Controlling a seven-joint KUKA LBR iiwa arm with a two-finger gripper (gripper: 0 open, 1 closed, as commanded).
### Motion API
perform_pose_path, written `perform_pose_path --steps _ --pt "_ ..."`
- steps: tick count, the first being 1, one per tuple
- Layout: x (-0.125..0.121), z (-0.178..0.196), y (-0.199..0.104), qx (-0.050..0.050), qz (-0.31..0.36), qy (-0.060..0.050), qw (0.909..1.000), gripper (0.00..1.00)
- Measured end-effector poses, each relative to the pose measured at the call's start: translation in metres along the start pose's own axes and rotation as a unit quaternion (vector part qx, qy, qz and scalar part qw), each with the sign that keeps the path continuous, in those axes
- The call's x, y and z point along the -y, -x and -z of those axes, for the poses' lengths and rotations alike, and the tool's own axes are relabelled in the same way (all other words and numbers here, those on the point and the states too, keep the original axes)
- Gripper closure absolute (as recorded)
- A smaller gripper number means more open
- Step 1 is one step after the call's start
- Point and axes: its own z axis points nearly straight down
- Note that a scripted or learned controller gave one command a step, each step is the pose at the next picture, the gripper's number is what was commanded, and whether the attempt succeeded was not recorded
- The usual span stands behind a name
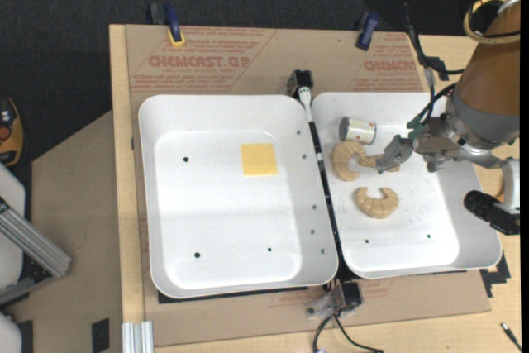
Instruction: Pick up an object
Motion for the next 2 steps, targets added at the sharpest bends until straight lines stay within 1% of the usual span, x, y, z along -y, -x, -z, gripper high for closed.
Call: perform_pose_path --steps 1,2 --pt "0.031 -0.138 -0.002 -0.002 -0.001 -0.007 1.0 0.0" --pt "-0.009 -0.147 0.019 0.001 0.0 0.002 1.0 0.0"
